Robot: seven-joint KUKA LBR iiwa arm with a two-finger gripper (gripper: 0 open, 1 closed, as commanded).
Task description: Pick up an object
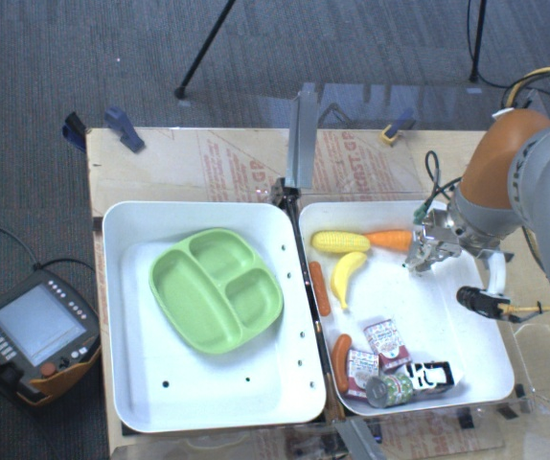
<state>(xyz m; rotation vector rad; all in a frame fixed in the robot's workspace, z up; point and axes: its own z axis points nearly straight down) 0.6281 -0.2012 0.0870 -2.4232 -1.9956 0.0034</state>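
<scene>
One banana (346,276) | one carrot (390,241) | two packets (371,348) | hand (426,255) grip unclear

The grey arm with its orange band (510,175) is cut off by the view's right edge, so its upper links cannot be seen. Its metal two-finger gripper (426,253) is too small and cluttered to tell how the fingers stand. By the right white bin's (467,338) near edge, the small printed packets (371,351) and the dark labelled can (419,379) overlap, their print unreadable. The orange sausage-shaped toy (340,357) is partly covered by a packet.
</scene>
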